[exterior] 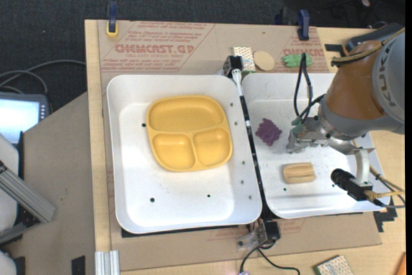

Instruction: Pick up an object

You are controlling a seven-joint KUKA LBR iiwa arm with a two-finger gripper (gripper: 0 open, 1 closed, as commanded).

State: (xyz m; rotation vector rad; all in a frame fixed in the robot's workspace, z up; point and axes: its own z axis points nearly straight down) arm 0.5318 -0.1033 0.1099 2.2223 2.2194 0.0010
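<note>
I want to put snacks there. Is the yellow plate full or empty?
Empty. The yellow plate lies flat in the left bin, and all three of its sections show bare yellow bottoms with nothing in them.

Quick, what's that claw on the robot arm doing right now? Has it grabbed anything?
Gripper: low in the right bin, between the purple object and the tan block; nothing visibly held, and open or shut cannot be told.
</note>
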